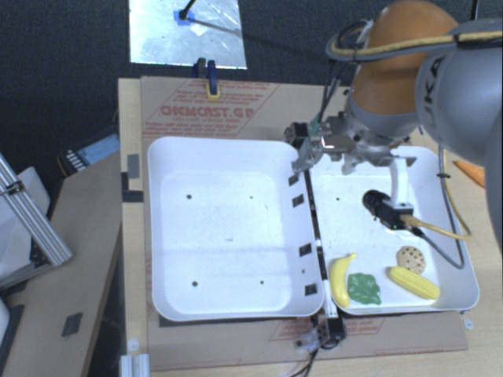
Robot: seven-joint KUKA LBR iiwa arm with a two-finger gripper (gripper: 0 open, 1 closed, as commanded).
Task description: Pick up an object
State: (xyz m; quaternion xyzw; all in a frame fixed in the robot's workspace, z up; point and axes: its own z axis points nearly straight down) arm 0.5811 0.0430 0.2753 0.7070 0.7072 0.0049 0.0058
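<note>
The right bin [452,210] holds a yellow banana [340,280] near its front left corner. A green leafy piece [364,288] lies against the banana. A round brown cookie [410,258] sits to their right, and a yellow corn cob [413,282] lies in front of it. My gripper [316,149] hangs low over the back left corner of the right bin, close to the divider between the bins. It is well behind all these objects, and I see nothing in it. The arm's orange band and grey body cover the back of the bin.
The left bin [224,226] lies beside the right one on a cardboard sheet [208,108]. A yellow and blue clamp [211,77] grips the cardboard's back edge, with a shiny metal plate [189,22] behind it. An aluminium frame [27,218] stands at the far left.
</note>
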